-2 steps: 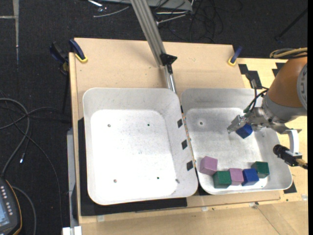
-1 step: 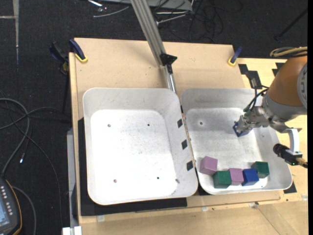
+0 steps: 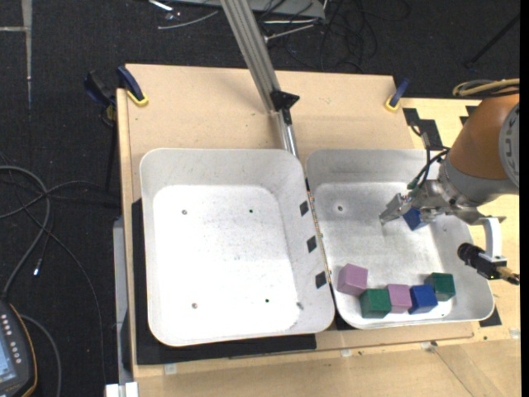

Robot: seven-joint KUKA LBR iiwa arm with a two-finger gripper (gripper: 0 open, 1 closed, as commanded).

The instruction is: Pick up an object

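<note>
We see the gripper [image 3: 402,213] above the right bin [image 3: 355,172], its fingers pinching a blue block [image 3: 412,218]. Along that bin's near edge sit a purple block [image 3: 353,278], green block [image 3: 375,302], another purple [image 3: 399,297], blue [image 3: 423,297] and green [image 3: 443,284].

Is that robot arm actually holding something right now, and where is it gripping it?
Yes: a small blue block sits between the gripper's jaws, raised above the right bin. Which faces are pinched cannot be told.
</note>
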